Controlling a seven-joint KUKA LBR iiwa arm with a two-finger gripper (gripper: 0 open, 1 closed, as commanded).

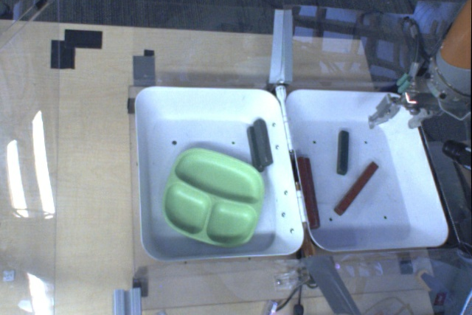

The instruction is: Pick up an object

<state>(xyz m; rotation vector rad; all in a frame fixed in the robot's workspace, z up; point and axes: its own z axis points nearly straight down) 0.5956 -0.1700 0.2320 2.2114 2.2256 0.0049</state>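
Brown stick (356, 188) lies diagonal, upper-right to lower-left.

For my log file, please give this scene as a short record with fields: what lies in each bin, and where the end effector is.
left bin: green divided tray; dark grey bar beside the tray, near the right wall
right bin: dark green stick; reddish-brown stick, tilted; dark red strip along the left wall
end effector: over the upper right part of the right bin, nothing seen between its fingers
arm: enters from the right
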